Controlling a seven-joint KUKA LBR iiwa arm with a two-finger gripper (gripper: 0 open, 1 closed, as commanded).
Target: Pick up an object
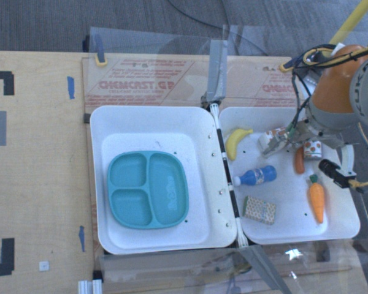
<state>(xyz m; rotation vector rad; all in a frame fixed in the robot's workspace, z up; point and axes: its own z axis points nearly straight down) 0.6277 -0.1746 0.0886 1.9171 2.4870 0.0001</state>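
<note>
Pale wood covers the bench (37, 182), with black and blue tape marks far to the left of the pincer (271, 141) and a cardboard sheet (147, 81) under clear plastic along the back. Well to the pincer's left sits the left bin (104, 124), which holds a teal divided plate (148, 189) with three compartments, lying flat near the bin's middle. A grey strip (217, 72) runs up from the seam between the two bins.

The right bin (349, 225) holds the rest. A yellow banana (236, 141) lies just left of the pincer, close to the bin's left wall. A blue bottle (256, 176) lies on its side just in front of the pincer, and a speckled sponge-like block (260, 210) sits further toward the near rim. The pincer hangs low over the bin's back part; whether its tips are apart or together cannot be told, and nothing is seen between them. To its right lie a small red-orange piece (299, 161) and, nearer the front, an orange carrot (317, 201) with a green top. The grey arm (337, 94) with its orange band enters from the right.
</note>
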